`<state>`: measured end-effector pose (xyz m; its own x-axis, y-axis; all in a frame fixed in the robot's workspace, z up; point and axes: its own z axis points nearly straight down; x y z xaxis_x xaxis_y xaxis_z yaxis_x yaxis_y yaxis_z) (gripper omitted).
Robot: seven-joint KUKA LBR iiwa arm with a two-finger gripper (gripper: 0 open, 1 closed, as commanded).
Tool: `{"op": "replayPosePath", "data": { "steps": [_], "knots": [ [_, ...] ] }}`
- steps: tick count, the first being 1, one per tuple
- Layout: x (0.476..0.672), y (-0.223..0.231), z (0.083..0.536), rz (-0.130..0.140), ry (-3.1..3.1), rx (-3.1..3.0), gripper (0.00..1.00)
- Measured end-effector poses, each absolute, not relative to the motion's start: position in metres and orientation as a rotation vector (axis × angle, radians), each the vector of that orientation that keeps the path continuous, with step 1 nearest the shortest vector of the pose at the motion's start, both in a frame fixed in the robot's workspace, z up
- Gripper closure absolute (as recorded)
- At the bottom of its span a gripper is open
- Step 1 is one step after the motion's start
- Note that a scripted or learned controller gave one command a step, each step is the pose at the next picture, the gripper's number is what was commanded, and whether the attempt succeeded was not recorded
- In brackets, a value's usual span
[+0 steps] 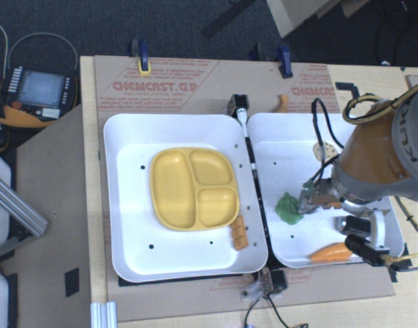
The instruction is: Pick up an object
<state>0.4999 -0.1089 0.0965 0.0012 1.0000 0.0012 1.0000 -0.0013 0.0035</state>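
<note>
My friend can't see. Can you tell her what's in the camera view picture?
A robot arm's gripper is down at a green toy in the right white bin, where an orange carrot also lies. The left white bin holds a yellow divided plate and a small brown piece.

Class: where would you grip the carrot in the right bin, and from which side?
Grip the carrot across its thick middle, coming from above. It lies flat and lengthwise along the bin's front wall, so jaws set across its narrow width would likely fit best.
</note>
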Motion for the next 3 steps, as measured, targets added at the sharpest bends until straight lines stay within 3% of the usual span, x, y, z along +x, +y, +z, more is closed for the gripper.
{"op": "replayPosePath", "data": {
  "steps": [3],
  "knots": [
    [0.499, -0.114, 0.236, 0.005, 2.218, 2.216, 1.0]
  ]
}}
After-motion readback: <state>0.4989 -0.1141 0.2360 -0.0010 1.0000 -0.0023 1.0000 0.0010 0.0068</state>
